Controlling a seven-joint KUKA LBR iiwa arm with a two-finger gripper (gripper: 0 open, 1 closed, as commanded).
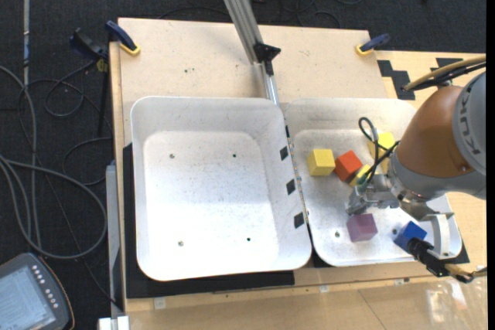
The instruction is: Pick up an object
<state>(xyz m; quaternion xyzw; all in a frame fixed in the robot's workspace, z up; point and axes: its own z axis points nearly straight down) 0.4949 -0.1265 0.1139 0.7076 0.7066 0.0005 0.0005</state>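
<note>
In the right bin (325, 247) lie a yellow cube (321, 161), an orange-red cube (348, 165) beside it, a purple cube (361, 228) nearer the front and a blue block (409, 234) at the front right. Another yellow piece (384, 143) peeks out behind the arm. My gripper (361, 201) hangs low over the bin, just above the purple cube and right of the orange-red cube. Nothing shows between its fingers from this angle.
The left bin (147, 166) stands beside the right one, sharing a raised wall in the middle. A metal pole (236, 0) slants across the bench from the back. Yellow and blue clamps (124, 39) (371, 45) sit at the bench's rear corners.
</note>
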